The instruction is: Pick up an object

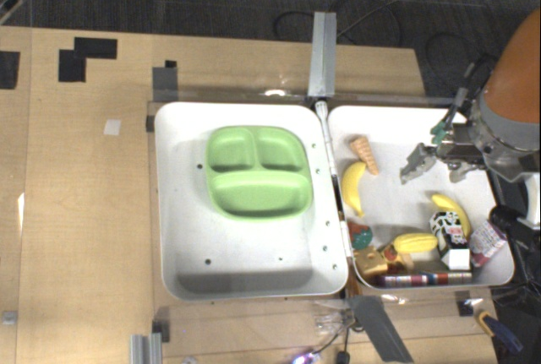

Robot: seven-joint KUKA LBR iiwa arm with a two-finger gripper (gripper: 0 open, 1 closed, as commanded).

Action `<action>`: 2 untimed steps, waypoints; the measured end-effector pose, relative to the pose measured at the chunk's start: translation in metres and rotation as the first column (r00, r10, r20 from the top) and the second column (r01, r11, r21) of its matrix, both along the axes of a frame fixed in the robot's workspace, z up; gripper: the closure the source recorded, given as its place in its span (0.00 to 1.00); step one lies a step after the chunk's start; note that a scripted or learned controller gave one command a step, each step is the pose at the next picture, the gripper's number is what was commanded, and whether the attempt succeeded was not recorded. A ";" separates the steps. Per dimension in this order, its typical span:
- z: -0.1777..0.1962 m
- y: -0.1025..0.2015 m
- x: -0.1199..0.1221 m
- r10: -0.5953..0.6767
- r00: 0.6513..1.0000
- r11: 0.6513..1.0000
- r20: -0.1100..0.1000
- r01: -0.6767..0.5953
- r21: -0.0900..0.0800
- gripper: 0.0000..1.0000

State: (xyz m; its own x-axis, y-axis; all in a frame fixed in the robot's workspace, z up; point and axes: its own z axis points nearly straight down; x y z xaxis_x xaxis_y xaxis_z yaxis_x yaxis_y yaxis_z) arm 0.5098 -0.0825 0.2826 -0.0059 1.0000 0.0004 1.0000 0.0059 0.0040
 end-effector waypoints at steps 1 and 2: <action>-0.090 0.017 0.079 0.085 0.996 0.996 -0.002 -0.085 0.000 0.00; -0.188 -0.019 0.060 0.114 0.993 0.993 0.002 -0.114 -0.001 0.00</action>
